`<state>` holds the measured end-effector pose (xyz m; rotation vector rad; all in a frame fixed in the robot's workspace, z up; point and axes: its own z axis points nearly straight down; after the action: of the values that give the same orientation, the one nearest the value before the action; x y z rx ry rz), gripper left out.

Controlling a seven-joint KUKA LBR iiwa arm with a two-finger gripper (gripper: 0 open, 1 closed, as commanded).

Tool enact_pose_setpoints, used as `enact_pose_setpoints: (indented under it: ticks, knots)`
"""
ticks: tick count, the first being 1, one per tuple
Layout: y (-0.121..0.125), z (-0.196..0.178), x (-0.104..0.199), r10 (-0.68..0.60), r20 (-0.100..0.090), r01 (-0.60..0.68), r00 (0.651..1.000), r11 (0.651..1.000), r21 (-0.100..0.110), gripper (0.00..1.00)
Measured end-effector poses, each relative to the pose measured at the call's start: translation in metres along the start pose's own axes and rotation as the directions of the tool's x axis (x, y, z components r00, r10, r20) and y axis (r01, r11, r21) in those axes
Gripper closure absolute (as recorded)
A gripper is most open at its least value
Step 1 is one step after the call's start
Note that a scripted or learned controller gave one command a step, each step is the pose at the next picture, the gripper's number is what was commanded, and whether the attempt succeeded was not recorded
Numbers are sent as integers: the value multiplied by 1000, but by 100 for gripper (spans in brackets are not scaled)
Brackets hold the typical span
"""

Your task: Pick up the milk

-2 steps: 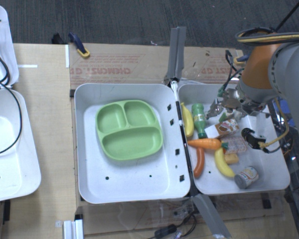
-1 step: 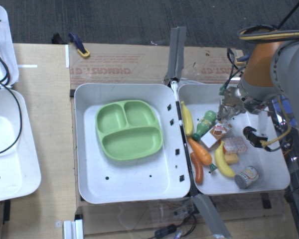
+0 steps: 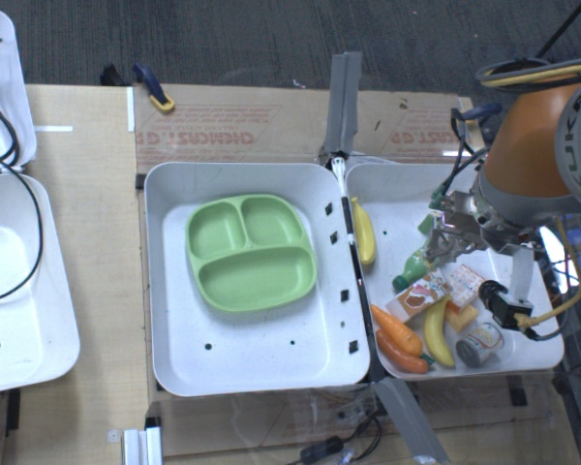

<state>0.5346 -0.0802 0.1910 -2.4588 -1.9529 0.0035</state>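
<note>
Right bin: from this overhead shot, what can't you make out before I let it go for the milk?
- Gripper in the camera view: the arm's wrist covers its fingers, so whether it holds anything is hidden.
- Green bottle: its upper end lies under the gripper.
- Milk carton: label print too small to read.
- Can: label too small to read.
- Right bin: far right side covered by the arm.

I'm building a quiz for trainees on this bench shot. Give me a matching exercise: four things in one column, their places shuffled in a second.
Things:
1. green plate
2. carrot
3. tin can
4. blue-handled tool

Places:
A. bench beyond the bins
B. left bin
C. right bin, near edge, by the divider
D. right bin, near right corner

Pairs: 1-B, 2-C, 3-D, 4-A
</note>
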Motion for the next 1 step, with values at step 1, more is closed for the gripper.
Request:
enact_pose_setpoints:
  ticks: [1]
  knots:
    - [0, 0, 0, 1, 0, -1, 1000, 1000, 1, 0]
